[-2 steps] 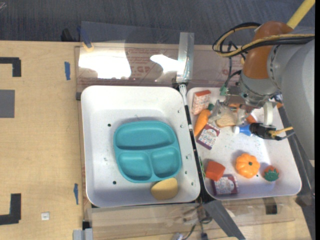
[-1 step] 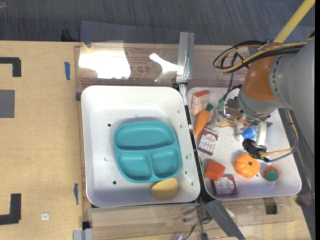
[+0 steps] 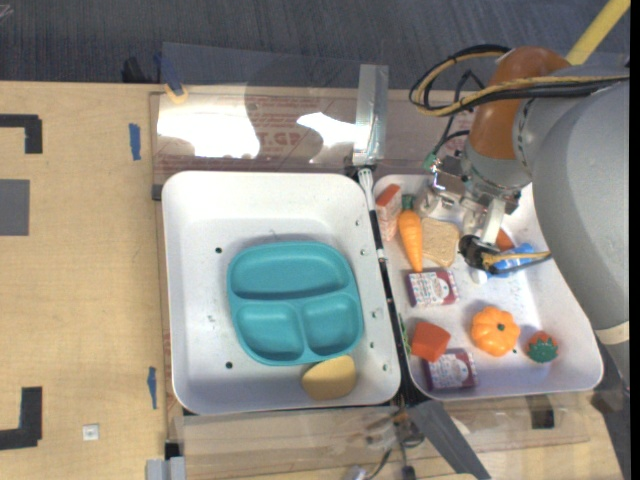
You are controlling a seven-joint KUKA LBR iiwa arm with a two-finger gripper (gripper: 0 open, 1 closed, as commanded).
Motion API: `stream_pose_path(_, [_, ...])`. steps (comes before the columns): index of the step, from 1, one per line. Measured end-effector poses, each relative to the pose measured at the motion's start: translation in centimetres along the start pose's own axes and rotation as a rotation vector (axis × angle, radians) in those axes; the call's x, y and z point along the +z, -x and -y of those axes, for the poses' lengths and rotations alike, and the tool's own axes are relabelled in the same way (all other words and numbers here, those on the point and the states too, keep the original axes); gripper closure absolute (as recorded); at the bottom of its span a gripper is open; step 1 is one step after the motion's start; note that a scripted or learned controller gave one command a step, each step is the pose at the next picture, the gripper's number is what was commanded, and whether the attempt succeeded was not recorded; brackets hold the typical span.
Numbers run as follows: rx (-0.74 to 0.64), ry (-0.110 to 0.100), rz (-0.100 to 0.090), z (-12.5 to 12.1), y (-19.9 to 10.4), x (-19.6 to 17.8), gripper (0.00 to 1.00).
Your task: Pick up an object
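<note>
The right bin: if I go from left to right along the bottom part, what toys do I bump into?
Orange-red block → dark red packet → little pumpkin → small red tomato with a green top, all lying in the right bin.

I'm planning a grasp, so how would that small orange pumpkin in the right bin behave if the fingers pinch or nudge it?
The small orange pumpkin looks rounded and ribbed, so it would probably roll or scoot when nudged. Its surface looks smooth, like a plastic toy, so it is likely light and might slip from a pinch. It sits apart from its neighbours in the right white bin, leaving room for approach.
</note>
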State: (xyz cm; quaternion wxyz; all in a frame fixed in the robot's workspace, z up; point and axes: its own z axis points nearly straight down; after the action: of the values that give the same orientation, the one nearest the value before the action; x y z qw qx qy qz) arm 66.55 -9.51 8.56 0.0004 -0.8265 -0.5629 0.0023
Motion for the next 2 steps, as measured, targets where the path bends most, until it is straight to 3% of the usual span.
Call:
stream_pose_path(1, [-0.156,0.006,-0.004,9.1,4.1,-0.2,0.00])
stream_pose_path(2, [-0.166,0.009,-0.006,13.7,4.9,-0.2,0.00])
